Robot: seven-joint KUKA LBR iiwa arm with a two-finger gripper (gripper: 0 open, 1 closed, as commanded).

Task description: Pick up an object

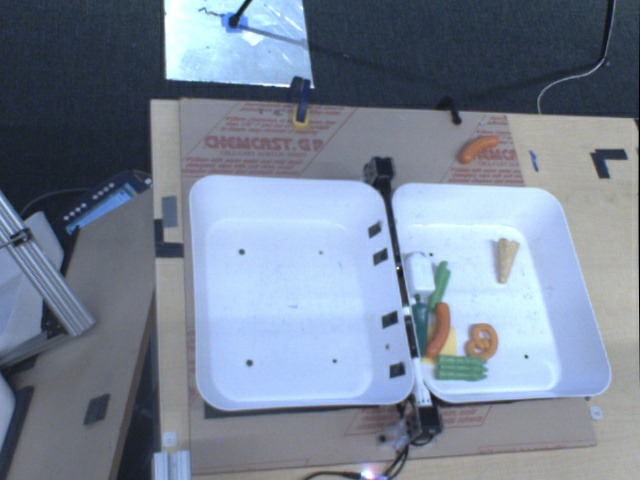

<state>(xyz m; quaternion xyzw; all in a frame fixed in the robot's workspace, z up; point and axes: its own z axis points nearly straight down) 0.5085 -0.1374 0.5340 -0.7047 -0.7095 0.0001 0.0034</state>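
Two shallow white plastic bins with rounded corners sit side by side in the middle of the frame, on a flat brown sheet printed with red lettering (262, 140). The left bin (290, 293) has a smooth matte floor marked by a few small dark dots. The right bin (560, 268) holds a scatter of small toy foods, most of them crowded against its left wall in the lower part of the bin.

Nearest that wall lies a small white blocky piece (418, 271), with a slim green pod-shaped piece (439, 281) leaning at a slant just beside it. Below them a glossy orange carrot-shaped piece (438, 330) lies lengthwise, touching a darker green stalk (421, 321) on its left. A flat yellow scrap (449, 344) peeks out beside the carrot. At the bottom of the cluster a ridged green bundle like a bunch of beans (461, 369) lies crosswise. Just right of the carrot sits an orange twisted pretzel-shaped ring (482, 341). Well apart, toward the upper right of the bin, a pale tan cone with a ribbed surface (508, 258) lies pointing down the frame.

Outside the bins, on the brown sheet above the right bin, rests a smooth orange sausage-shaped toy (479, 149). A yellow and blue clamp (300, 103) grips the sheet's upper edge. A shiny crinkled silver sheet (237, 28) lies in the upper left of the frame.
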